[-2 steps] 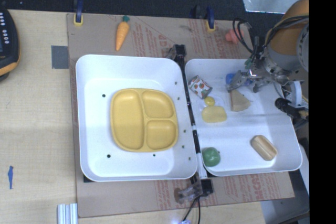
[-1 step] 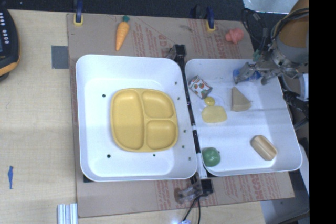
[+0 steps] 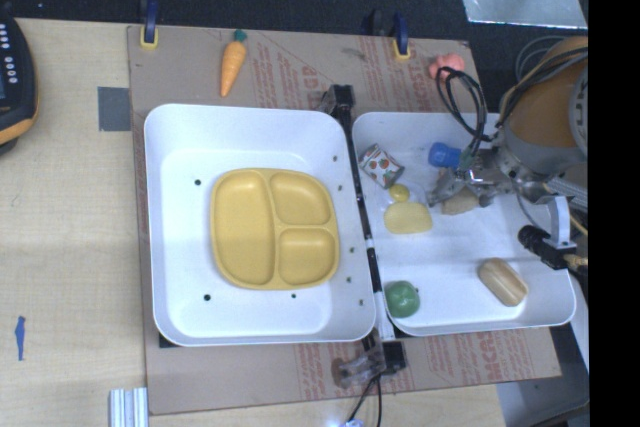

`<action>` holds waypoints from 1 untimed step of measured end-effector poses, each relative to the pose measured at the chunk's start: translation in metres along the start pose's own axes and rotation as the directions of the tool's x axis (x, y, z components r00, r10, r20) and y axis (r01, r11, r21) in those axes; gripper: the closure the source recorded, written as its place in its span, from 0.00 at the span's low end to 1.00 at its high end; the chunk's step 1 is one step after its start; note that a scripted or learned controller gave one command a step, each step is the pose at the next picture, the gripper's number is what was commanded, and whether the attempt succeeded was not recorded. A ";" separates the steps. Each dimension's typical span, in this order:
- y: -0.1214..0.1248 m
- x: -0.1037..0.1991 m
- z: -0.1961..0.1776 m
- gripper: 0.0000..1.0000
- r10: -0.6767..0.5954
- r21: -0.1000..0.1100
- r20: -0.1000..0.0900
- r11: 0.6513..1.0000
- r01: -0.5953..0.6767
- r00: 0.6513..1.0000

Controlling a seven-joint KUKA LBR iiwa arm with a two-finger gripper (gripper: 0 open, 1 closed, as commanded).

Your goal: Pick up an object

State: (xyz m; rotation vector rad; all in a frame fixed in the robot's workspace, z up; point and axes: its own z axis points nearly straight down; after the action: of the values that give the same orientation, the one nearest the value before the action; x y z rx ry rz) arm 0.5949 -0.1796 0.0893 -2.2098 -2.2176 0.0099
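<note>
In the right bin [image 3: 540, 315], right of frame centre, the fingers [image 3: 447, 187] close on a tan, rounded object [image 3: 460, 204] (held between them), just right of a pale yellow block [image 3: 407, 219].

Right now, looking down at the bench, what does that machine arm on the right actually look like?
The arm is a rounded grey body with a broad orange band above the wrist. Black cables loop out from it over the right bin. It ends in a small metallic claw made of dark and silvery parts.
</note>
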 end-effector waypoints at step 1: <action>0.054 -0.032 -0.002 0.00 -0.007 0.009 -0.001 1.000 0.007 1.000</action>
State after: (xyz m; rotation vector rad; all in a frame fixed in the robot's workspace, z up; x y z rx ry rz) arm 0.6489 -0.2119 0.0903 -2.1972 -2.2199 0.0188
